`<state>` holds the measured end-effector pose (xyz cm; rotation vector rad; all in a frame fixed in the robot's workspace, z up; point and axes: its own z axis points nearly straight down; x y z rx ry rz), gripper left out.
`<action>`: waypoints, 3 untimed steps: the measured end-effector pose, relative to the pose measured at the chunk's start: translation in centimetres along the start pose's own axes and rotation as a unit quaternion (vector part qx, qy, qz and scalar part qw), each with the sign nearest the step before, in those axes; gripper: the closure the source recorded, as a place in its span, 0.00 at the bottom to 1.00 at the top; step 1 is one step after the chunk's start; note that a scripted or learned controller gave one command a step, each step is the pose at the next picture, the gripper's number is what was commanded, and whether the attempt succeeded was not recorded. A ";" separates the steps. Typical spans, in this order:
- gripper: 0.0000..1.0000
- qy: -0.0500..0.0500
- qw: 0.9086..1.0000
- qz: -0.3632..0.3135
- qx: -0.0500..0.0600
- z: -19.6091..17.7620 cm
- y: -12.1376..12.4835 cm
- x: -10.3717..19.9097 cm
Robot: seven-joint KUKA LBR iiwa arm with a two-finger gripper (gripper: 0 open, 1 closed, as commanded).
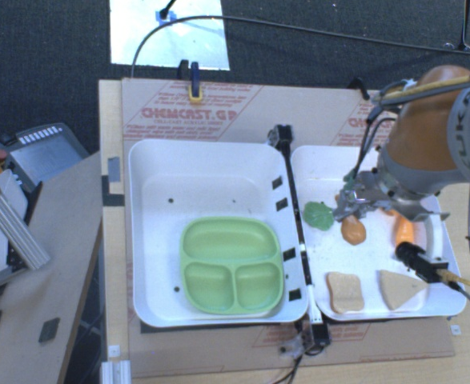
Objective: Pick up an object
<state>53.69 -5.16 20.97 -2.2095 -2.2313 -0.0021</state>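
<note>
In the right bin [323, 162], a toast slice [346, 291] and a tan wedge [400, 288] lie nearest the camera. Beyond them, the gripper [351, 206] hangs just above an orange-brown ball [353, 230], beside a green piece [318, 215]. A green divided plate [231, 264] occupies the left bin [150, 214].
</note>
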 end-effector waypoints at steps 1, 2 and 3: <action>1.00 0.000 1.000 0.000 -0.001 -1.2 -1.0 5.4; 1.00 0.000 1.000 0.000 0.000 -0.4 -0.9 10.5; 1.00 0.000 1.000 0.000 0.001 0.3 -1.4 15.6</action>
